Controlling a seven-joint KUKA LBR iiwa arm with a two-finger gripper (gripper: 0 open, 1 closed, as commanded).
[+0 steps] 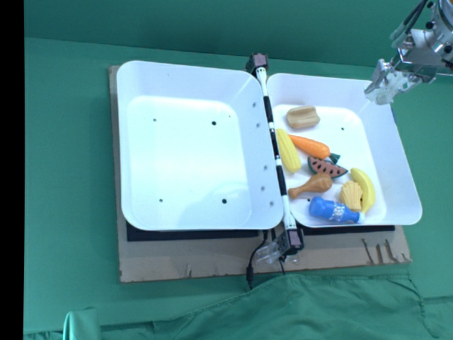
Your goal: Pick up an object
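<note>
In the right-hand bin (396, 158), toward its left side, lie toy foods: a yellow corn cob (287, 151), a tan bread roll (302, 117), an orange carrot (310, 146), a watermelon slice (326, 168), a brown drumstick (311, 186), a blue bottle (333, 210) and a banana (364, 188). At the upper right, the tool (383, 86) hangs over the bin's far corner, holding nothing.

A green-covered table (64, 190) is carrying a brown board (184, 266) near its middle, with two white bins (134, 147) sitting side by side on it.
</note>
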